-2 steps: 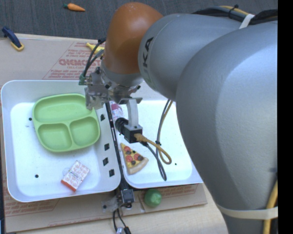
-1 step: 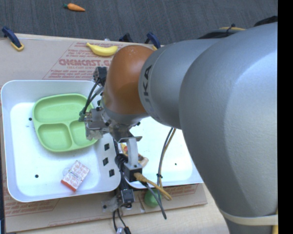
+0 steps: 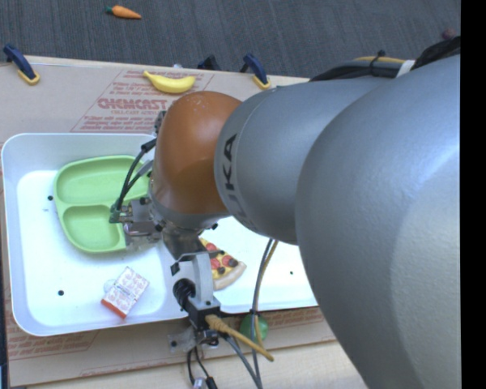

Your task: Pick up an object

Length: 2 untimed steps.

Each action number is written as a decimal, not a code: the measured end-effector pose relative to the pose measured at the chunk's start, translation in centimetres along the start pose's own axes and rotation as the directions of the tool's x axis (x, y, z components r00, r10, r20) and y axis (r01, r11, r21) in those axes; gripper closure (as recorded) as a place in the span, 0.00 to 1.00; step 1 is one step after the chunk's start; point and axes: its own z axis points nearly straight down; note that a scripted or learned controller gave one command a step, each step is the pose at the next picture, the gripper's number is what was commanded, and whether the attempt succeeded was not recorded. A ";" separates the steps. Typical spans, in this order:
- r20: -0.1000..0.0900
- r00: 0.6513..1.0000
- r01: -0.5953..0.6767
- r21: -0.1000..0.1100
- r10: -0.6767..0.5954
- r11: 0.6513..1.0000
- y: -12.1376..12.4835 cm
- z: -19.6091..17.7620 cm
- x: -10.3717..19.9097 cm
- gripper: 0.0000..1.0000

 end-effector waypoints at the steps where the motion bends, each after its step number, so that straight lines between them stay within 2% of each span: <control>1: 0.001 1.000 0.001 -0.002 -0.001 1.000 0.4 2.0 6.6 1.00; 2: -0.002 1.000 -0.002 -0.005 0.002 1.000 7.9 -10.2 8.1 1.00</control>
